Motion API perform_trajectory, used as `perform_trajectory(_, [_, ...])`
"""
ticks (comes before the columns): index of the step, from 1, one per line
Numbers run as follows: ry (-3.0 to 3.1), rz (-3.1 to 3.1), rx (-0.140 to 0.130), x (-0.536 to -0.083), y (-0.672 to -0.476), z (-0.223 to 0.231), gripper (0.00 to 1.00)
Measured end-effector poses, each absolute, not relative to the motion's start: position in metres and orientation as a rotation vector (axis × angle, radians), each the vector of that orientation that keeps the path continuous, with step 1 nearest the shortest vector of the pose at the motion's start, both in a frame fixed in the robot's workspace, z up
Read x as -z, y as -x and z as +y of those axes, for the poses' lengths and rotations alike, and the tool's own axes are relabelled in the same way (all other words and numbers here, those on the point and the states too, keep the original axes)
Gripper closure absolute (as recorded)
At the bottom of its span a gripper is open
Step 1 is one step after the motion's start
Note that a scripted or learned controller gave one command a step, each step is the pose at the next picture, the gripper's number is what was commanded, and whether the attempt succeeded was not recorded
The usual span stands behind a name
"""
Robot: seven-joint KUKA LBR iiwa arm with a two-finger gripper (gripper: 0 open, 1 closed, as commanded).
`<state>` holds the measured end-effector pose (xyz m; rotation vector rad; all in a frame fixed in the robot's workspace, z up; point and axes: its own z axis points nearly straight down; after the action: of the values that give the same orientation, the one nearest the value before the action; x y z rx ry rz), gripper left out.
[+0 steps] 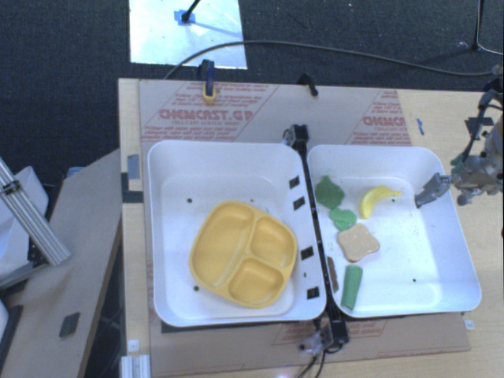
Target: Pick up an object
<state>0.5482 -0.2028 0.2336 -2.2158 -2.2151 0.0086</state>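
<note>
Camera view: end effector [435, 189] sits at the right edge of the right bin [441, 290], hanging over its upper right wall. Can't tell from this angle what state it's in. Nothing visible in its grasp.

Task objects all lie to its left, in the left half of that bin. Yellow toy banana [378, 199] is nearest, just left of the end effector and apart from it. Further left, a dark green leafy piece [329, 190] against the bin's left wall, and a smaller green piece [342, 218] below it. Tan bread slice [359, 244] lies left and below the end effector, touching or nearly touching the smaller green piece. Green cucumber-like cylinder [351, 287] is lowest, near the bin's lower left corner.

Left bin [173, 211] is well left of the end effector and holds a yellow compartment tray [244, 252], tilted, three sections. Both bins rest on the counter [260, 109], over a sheet printed CHEMCAST.
</note>
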Motion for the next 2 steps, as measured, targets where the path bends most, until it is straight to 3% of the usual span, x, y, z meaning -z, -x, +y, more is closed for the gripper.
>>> perform_trajectory(1, [2.219,-2.226,0.001,-0.240,-0.551,-0.202,0.00])
perform_trajectory(2, [2.217,-2.222,-0.002,-0.179,-0.551,-0.196,0.00])
